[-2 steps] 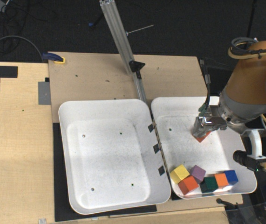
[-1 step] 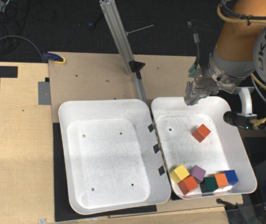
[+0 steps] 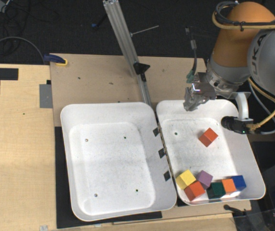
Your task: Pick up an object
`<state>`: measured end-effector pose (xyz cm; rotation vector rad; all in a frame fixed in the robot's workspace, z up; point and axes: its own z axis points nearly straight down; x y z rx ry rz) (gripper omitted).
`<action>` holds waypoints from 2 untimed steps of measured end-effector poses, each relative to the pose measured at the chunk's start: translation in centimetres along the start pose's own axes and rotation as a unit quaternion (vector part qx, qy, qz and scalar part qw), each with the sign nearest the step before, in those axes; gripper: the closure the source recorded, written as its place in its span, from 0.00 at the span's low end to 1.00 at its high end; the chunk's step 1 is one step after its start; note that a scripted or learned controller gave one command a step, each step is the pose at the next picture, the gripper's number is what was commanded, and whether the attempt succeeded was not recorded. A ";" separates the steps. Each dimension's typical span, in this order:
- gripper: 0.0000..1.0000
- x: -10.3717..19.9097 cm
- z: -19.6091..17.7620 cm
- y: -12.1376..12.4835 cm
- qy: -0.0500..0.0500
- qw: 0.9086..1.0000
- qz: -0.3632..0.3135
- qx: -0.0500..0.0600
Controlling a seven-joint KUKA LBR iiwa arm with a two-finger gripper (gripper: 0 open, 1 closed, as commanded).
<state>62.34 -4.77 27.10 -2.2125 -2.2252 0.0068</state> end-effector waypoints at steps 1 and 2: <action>1.00 0.3 8.6 -3.8 0.001 1.000 0.003 0.004; 1.00 8.2 8.1 -1.8 0.002 1.000 -0.001 -0.002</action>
